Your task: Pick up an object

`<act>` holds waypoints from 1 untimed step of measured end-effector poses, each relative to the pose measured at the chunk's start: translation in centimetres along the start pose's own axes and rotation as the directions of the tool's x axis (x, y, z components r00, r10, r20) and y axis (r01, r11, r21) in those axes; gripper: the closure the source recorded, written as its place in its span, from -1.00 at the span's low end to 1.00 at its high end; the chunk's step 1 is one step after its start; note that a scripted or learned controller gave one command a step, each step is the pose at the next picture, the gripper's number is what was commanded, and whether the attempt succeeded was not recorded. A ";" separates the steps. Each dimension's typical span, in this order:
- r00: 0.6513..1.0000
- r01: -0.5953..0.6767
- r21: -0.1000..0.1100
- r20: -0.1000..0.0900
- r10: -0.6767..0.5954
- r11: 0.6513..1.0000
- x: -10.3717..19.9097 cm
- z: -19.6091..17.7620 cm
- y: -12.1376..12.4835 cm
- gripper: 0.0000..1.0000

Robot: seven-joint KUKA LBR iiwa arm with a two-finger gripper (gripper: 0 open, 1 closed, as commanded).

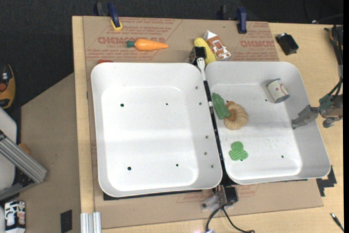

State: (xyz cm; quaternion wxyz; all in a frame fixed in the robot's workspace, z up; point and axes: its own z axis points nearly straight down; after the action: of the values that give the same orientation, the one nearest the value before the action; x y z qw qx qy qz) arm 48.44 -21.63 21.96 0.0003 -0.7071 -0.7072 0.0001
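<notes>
Over the right bin's (256, 69) right rim I've got the gripper (305, 117); whether it's open, I can't tell. Green toy (238, 151) lies apart.

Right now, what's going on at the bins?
The gripper sits low at the right edge of the right bin, with nothing visibly between its fingers. That bin holds a grey cylinder, a tan ring-shaped piece touching a green piece, and a small green object. A toy carrot lies on the board behind the left bin. Nothing is picked yet.
</notes>
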 end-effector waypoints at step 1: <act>1.000 0.006 0.001 -0.013 -0.006 1.000 -0.2 13.9 4.3 -1.00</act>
State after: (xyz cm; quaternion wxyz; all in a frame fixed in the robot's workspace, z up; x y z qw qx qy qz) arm 52.73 -21.79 8.07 0.0052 -0.7050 -0.7091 -0.0043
